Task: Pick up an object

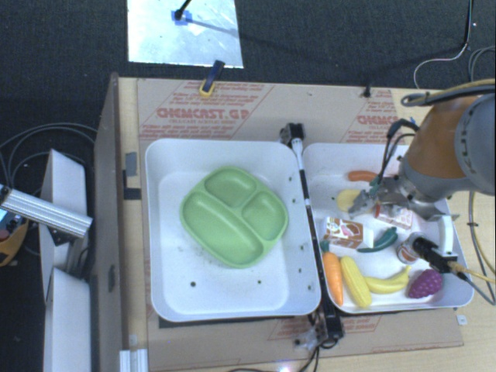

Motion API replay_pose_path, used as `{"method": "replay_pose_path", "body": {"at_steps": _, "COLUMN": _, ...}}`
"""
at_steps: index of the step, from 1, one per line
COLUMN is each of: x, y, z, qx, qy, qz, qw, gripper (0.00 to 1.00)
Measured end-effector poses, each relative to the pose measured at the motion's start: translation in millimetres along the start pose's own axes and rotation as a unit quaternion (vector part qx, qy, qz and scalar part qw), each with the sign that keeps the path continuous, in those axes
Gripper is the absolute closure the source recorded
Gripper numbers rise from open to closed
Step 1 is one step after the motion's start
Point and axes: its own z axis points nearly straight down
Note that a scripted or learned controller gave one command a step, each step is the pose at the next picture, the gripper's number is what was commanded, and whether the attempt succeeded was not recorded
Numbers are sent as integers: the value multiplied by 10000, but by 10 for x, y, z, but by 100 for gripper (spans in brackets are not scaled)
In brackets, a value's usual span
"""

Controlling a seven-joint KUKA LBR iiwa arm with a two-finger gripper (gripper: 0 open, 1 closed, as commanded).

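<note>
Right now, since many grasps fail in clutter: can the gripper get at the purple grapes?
Probably yes. The purple grapes lie uncovered at the right bin's near corner, with only the banana alongside. The gripper hangs over that same bin.

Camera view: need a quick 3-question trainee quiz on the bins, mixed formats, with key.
1. True or false: the green divided plate lies in the same bin as the carrot.
2. Which item lies nearest the right bin's front right corner? A) purple grapes B) the carrot C) the small printed carton
3. Fill in: the gripper is over the ____ bin.

Key: 1 false, the plate is alone in the left bin. 2 A. 3 right.
</note>
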Motion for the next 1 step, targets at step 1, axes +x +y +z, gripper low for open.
{"method": "replay_pose_path", "body": {"at_steps": 1, "x": -68, "y": 708, "z": 117, "qx": 11, "qy": 12, "qz": -21, "qw": 10000, "gripper": 0}}
